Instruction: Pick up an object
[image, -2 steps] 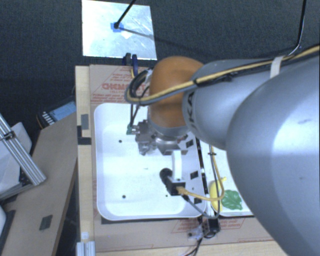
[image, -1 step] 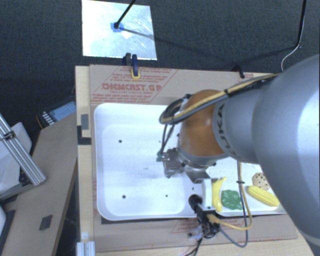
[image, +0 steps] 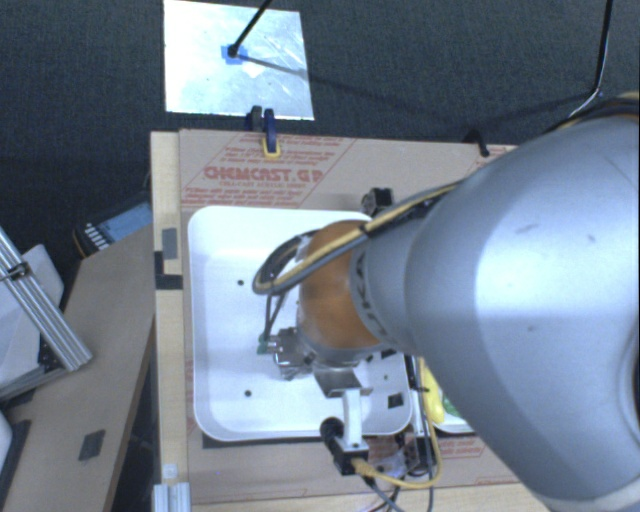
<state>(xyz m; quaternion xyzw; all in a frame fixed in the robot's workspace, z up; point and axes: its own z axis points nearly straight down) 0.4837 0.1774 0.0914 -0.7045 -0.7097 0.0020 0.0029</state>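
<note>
Overhead view of the bench, near to far. At the near right, a yellow and green object (image: 437, 400) is lying just beyond the near right corner of the left white bin (image: 225, 330); the arm is covering most of it, so its kind cannot be told, nor whether it is resting in the right bin. The gripper (image: 285, 352) is hanging low over the middle of the left white bin, apart from that object; whether it is apart or together cannot be told, and nothing is showing in its grasp. The grey arm (image: 520, 300), reaching in from the right, is hiding the right half of the bench, its orange band (image: 335, 290) sitting directly above the gripper. Both bins are resting on a cardboard sheet (image: 300, 160) bearing red lettering. A blue and yellow clamp (image: 266, 130) is gripping the sheet's far edge. Farther still, a silver sheet (image: 238, 60) is lying on dark carpet (image: 420, 60). At the left, an aluminium rail (image: 40, 310) is slanting across a side table (image: 100, 400).
</note>
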